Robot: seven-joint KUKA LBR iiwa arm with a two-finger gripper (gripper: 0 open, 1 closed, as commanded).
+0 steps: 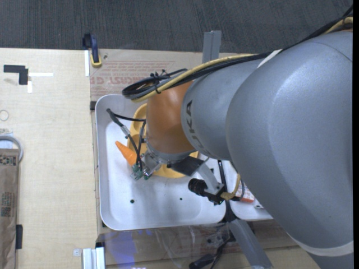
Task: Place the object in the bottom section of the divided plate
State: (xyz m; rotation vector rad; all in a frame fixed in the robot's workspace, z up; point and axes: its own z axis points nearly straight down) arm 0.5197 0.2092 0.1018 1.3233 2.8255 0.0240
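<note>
The grey arm with its orange band (168, 122) reaches over the left white bin (112, 206) and hides most of it. Under the wrist lies a yellow divided plate (138, 126); I see only its left rim and a sliver of its lower edge. An orange carrot-shaped object (124, 151) lies at the plate's left edge, partly under the wrist. The gripper (140, 170) hangs low beside the orange object, with a small green part at its tip. Whether the gripper touches the object is hidden by the wrist.
The right bin (249, 209) peeks out under the arm, holding a packet with red print (245, 193). Brown cardboard (140, 72) lies behind the bins. A brown bag (8, 200) sits at the far left of the bench.
</note>
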